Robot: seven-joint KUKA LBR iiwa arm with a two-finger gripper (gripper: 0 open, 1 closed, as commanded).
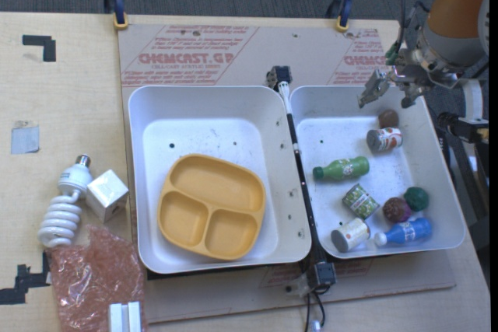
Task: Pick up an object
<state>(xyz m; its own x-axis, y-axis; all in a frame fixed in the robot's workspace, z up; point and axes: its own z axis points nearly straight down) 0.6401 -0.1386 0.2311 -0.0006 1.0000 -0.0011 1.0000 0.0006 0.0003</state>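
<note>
pick not yet made
the gripper [393, 89] hangs spread open and empty over the right bin [443, 233]'s far edge; the brown ball [387, 119] lies just beneath, ungrasped.

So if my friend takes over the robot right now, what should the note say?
End effector: open, holding nothing, over the back edge of the right white bin.
In that bin: green plastic bottle, blue plastic bottle, small brown ball, tipped red-and-white can and other small items.
Left white bin: yellow divided plastic tray.
Done: nothing picked.
Left: grasp and lift one object.
</note>
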